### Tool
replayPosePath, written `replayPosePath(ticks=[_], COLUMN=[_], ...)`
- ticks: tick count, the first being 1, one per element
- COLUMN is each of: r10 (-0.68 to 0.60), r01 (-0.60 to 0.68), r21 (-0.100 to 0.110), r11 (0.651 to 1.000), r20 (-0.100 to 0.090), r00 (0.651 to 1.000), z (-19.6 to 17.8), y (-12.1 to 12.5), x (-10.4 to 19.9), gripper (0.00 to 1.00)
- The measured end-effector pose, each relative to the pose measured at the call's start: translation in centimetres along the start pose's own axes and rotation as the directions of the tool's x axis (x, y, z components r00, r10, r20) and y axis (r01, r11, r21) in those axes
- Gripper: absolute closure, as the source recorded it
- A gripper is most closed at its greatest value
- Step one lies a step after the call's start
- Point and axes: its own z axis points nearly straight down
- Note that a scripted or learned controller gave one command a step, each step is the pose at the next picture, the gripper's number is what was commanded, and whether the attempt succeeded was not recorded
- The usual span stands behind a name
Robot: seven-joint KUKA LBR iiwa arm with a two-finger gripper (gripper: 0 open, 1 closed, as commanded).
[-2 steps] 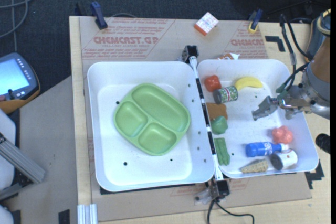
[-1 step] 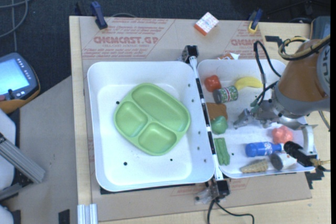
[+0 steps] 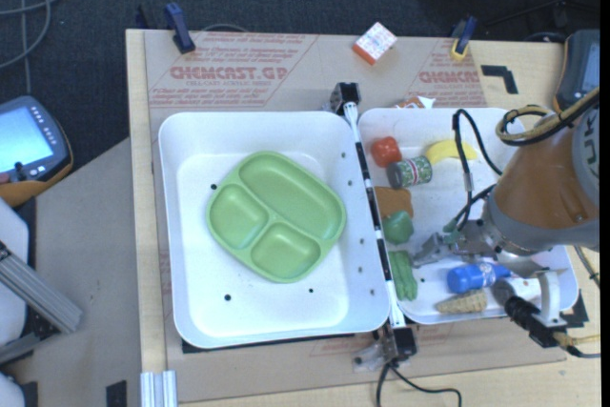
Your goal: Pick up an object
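Observation:
The right bin (image 3: 429,115) holds several small items. At its back lie a red piece (image 3: 385,151), a small can with a green label (image 3: 411,172) and a yellow banana (image 3: 446,151). Along its left wall sit a brown block (image 3: 393,201), a round green piece (image 3: 397,225) and a long green piece (image 3: 404,274). At the front are a blue object (image 3: 467,277) and a tan cone (image 3: 462,303). My gripper (image 3: 440,245) hangs low in this bin, just above and left of the blue object, right of the green pieces. Nothing shows in its grasp.
The left bin (image 3: 191,148) carries a green divided plate (image 3: 276,214). A small red-and-white box (image 3: 375,43) lies on the bench behind the bins, between two blue clamps (image 3: 177,26) (image 3: 463,35). Black cables loop over the right bin's back right.

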Motion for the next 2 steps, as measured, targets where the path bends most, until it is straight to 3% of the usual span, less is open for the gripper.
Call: replayPosePath(ticks=[1, 2], r10=[-0.005, -0.003], r01=[0.005, 0.003], r21=[-0.018, -0.014], r11=[1.000, 1.000], r20=[0.007, 0.007], r00=[1.000, 1.000], z=[-0.3, -0.3], y=[11.1, 17.4], x=[-1.0, -2.9], gripper=[0.00, 0.00])
